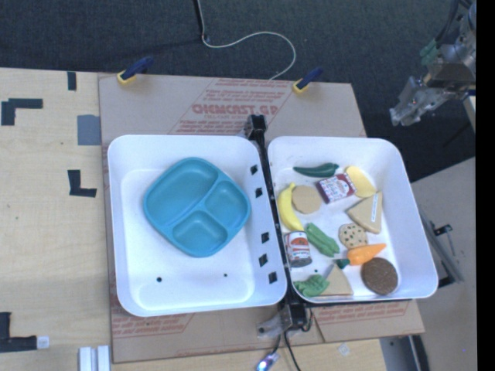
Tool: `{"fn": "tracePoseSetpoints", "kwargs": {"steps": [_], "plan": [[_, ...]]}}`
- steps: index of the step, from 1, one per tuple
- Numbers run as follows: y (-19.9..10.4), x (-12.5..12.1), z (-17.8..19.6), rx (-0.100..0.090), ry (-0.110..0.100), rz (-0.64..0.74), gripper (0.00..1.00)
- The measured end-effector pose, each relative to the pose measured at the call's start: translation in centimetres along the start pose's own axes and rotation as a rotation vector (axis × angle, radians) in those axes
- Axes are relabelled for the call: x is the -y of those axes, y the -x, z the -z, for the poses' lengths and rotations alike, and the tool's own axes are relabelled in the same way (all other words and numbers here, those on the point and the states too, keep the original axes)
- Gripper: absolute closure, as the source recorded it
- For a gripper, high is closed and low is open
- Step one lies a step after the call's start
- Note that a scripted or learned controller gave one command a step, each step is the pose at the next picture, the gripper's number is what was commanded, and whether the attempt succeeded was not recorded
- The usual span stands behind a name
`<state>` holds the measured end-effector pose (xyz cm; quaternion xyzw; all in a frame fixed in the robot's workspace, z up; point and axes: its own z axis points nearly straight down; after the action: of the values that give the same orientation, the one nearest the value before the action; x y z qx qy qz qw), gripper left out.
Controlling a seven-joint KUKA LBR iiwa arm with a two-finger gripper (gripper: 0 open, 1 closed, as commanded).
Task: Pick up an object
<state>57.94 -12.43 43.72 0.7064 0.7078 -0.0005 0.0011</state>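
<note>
A wooden bench (46, 230) seen from above, with a sheet of brown cardboard (224, 107) clamped on it and two shallow white bins side by side on the cardboard. The left bin (128, 284) holds one large blue plate (196, 205) with three compartments, lying slightly left of the bin's centre. The right bin (406, 207) holds a cluster of toy foods: a yellow banana (288, 209) along its left wall, a green pepper (315, 169) near the top, a tan round cookie-like disc (306, 200) beside the banana, a small dark red packet (335, 188), a yellow wedge (366, 213), a speckled cookie (352, 235), an orange carrot (363, 254), a brown round patty (380, 275) in the lower right corner, and a small tin can (298, 249) near the lower left. The robot's gripper (414, 107) hangs at the upper right, outside the right bin and well apart from the foods; it is too blurred to tell how it is set
</note>
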Motion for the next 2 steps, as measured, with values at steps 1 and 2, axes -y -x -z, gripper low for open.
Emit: {"fn": "tracePoseSetpoints", "kwargs": {"steps": [1, 2], "plan": [[-2.4, 0.9, -13.1, -0.005, -0.015, -0.001, 1.0], [-7.1, -1.0, -21.5, -0.004, -0.011, 0.003, 1.0]]}}
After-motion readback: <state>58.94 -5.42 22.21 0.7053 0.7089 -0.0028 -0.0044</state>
